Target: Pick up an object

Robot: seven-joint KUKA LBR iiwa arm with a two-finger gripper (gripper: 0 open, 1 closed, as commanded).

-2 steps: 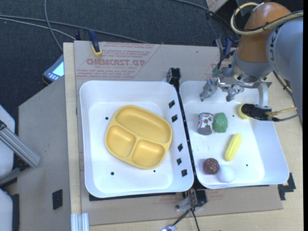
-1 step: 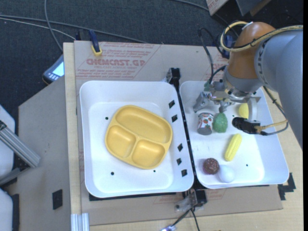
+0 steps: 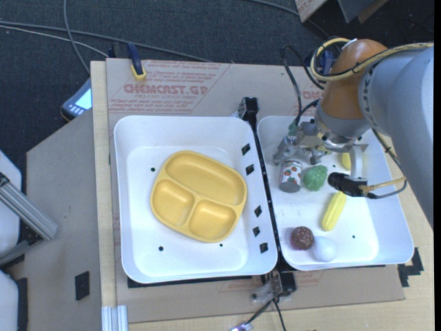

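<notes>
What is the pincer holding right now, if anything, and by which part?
Cannot be told: the pincer hangs over the green object in the right bin.

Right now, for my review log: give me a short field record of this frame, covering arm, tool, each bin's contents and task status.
arm: reaches in from the right, over the right bin
tool: low at that bin's upper left, beside the green object
tool fingers: state unclear
left bin: yellow divided plate
right bin: green object, yellow corn-like piece, brown ball, white ball
task status: no object seen lifted
</notes>
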